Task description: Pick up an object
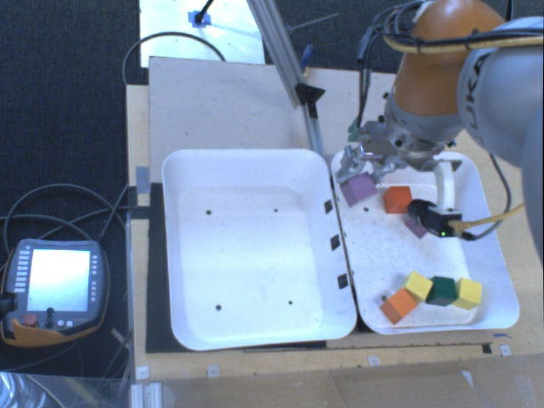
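While the arm (476,66) reaches in from three o'clock, wrist bent down over the right bin (497,253), its gripper (355,173) sits at the bin's eleven o'clock corner, fingers clamped on a purple block (359,188). An orange block (397,200) lies just beside it at three o'clock. Yellow, green and orange blocks cluster near six o'clock.

Bright, even overhead light; white bins (255,253) nearly blown out, glare patch top left, soft shadows, pic slightly soft, maybe compression.
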### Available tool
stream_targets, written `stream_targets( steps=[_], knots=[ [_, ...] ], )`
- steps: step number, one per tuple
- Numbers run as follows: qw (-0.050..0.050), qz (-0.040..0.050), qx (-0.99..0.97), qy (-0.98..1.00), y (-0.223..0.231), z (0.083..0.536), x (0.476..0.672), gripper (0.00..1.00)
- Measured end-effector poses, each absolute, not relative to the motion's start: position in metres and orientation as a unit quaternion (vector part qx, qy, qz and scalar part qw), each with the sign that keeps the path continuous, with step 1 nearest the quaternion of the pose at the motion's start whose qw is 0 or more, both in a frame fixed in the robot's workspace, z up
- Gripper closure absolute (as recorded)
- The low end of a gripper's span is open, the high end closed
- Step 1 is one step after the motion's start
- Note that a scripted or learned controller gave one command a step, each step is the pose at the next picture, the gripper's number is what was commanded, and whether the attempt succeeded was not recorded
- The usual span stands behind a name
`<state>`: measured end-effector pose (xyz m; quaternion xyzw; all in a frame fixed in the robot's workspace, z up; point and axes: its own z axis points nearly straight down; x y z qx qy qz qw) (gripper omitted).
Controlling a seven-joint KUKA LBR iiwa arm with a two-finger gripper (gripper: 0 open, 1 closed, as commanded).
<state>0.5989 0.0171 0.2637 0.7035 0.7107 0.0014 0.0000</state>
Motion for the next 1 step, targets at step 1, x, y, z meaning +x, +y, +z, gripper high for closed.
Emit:
stream_targets(
  steps=[1],
  knots=[
    [0.000, 0.0012, 0.704, 0.710, 0.0579, 0.2582, 0.6117, 1.00]
  ],
)
